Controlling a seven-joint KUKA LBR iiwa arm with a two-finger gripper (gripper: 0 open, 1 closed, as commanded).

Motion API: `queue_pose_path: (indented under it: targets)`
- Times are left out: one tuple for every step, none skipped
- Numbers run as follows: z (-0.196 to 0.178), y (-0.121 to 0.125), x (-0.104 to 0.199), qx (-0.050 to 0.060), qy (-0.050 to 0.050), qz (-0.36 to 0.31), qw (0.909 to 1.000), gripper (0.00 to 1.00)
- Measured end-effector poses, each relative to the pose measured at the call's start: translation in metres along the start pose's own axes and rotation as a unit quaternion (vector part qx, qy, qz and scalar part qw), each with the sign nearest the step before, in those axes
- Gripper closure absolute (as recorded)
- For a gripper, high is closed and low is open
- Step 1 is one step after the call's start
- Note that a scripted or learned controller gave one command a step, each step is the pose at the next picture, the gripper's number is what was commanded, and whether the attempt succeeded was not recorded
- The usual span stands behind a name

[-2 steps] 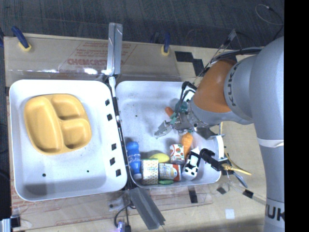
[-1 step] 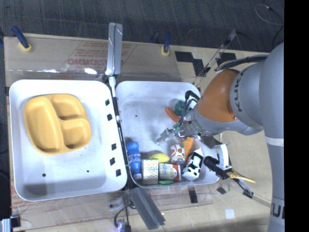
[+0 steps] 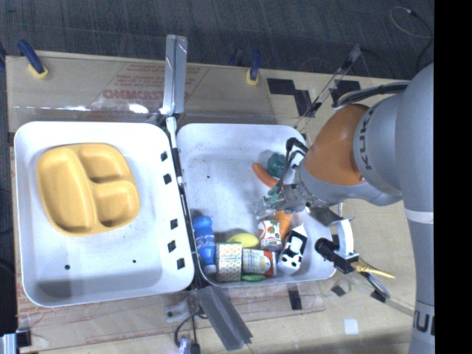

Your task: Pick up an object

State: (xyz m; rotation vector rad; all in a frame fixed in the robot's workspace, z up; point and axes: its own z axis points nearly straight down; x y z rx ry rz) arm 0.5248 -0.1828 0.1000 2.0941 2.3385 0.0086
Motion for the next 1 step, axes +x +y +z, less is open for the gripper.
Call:
queue_pose_path:
  targets:
    - [0.01, -0.0031, -0.0217, 0.002, 0.002, -0.001, 1.0, 1.0]
